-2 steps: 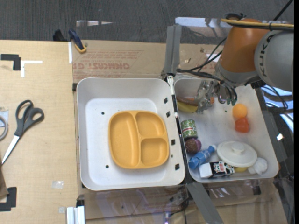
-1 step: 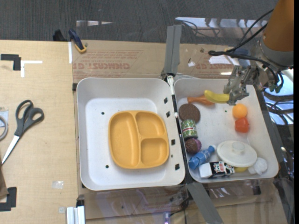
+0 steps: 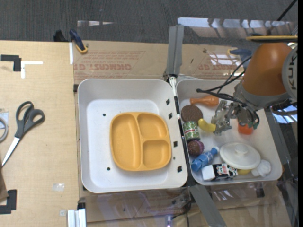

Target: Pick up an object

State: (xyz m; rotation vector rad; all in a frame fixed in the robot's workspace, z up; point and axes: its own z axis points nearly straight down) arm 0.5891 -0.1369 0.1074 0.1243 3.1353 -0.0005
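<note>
My gripper point(image 3: 222, 126) hangs over the right bin point(image 3: 274, 141), its metal fingers open with nothing between them. It is just right of a small yellow banana point(image 3: 205, 125). An orange-red toy point(image 3: 245, 128) lies just right of the gripper, partly hidden by the wrist. Further left are a brown round piece point(image 3: 191, 112) and a green can point(image 3: 191, 130). An orange carrot-like toy point(image 3: 204, 100) lies behind them. A white lidded bowl point(image 3: 240, 155) sits in front of the gripper.
A dark purple berry point(image 3: 195, 147), a blue bottle point(image 3: 202, 159) and a black-and-white box point(image 3: 220, 171) crowd the right bin's front. The left bin point(image 3: 90, 126) holds a yellow divided plate point(image 3: 140, 141). Scissors point(image 3: 22, 122) lie on the bench at left.
</note>
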